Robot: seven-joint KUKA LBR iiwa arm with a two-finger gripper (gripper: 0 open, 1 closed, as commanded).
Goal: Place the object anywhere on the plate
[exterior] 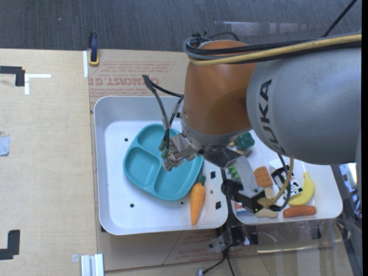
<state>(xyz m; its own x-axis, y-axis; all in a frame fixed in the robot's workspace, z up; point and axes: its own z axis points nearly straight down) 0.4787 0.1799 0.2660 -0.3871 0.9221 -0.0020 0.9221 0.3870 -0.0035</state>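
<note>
Arm: the grey arm with its orange band (pixel 221 91) reaches in from the right and covers much of both bins, its wrist hanging over the seam between them.

Pincer (pixel 174 157): it sits low over the right part of the plate; its state cannot be told, since the wrist hides most of it.

Plate (pixel 150 163): a teal plate with compartments, lying in the left bin (pixel 112 171) directly beneath and to the left of the pincer (its right rim passes under the wrist).

Carrot (pixel 196 203): an orange toy carrot, just below and to the right of the pincer, lying on the bin floor with its top end at the plate's lower right rim; whether it touches the rim is hard to say. It is not on the plate.

Right bin (pixel 322 211): to the right of the pincer, partly behind the arm.

Banana (pixel 305 190): yellow, well to the right of the pincer, near the right bin's far side.

Red piece (pixel 299 211): a long red-orange item just below the banana.

Waffle-like piece (pixel 263 177): an orange gridded item right of the pincer, beside the black cables.

Green item (pixel 246 141): a dark teal-green shape peeking out under the arm, right of the pincer.
</note>
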